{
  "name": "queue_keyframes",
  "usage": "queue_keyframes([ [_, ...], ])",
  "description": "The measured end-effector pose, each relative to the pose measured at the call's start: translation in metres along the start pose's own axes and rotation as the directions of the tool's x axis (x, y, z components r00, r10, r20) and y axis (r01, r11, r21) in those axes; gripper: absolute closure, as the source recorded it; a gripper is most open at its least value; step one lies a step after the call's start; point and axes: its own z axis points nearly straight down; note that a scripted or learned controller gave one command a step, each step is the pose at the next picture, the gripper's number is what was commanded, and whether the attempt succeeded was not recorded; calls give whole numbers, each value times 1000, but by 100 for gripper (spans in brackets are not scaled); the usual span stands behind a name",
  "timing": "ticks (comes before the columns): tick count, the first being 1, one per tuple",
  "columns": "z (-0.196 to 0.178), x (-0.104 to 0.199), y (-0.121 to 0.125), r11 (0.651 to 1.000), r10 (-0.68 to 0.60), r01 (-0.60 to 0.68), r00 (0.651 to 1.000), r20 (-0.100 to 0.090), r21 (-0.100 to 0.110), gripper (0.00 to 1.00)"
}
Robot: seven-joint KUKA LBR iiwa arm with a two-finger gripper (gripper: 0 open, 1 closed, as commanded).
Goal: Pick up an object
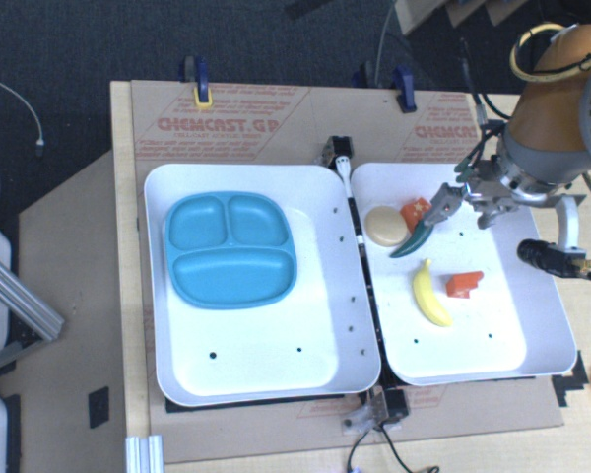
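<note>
The right bin (532,348) holds several small items. A tan round bun (384,226) lies at its left side, with an orange-red piece (415,210) just to its right. A dark green curved pod (414,239) runs diagonally below them. A yellow banana (430,297) and a second orange-red piece (464,284) lie nearer the middle. My gripper (465,209) hangs over the bin's upper part, open, its fingers spread apart with nothing between them. The left finger (442,203) is right above the pod's upper end; I cannot tell whether it touches it.
The left bin (315,333) carries a blue divided plate (231,248). A black divider (359,254) runs between the bins. The arm's orange band (557,97) and grey wrist stand over the right bin's far right corner. Clamps (202,79) hold the cardboard base at the back.
</note>
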Motion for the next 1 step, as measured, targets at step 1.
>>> queue_keyframes([
  [1,-8,0,3,1000,-3,3,1000,2,-14,0],
])
